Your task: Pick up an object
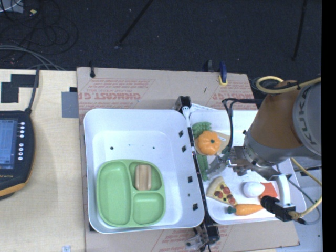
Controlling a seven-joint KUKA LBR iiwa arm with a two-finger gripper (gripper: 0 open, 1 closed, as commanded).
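Observation:
My gripper (215, 166) reaches down into the right bin (237, 117), near its left wall. It sits just below an orange pumpkin-like toy (208, 143) and above a pizza slice toy (221, 190). A green leafy toy (201, 127) lies behind the orange one. A white egg (252, 189), a carrot (247, 209) and a red piece (270, 188) lie toward the bin's front right. The grey and orange arm (278, 127) covers the bin's right side. Nothing is visibly held.
The left bin (131, 125) holds a green divided plate (113, 193) with a tan block (142, 176) in its upper right compartment. A black divider with clips (190, 156) separates the bins. A teach pendant (13, 146) lies on the bench at far left.

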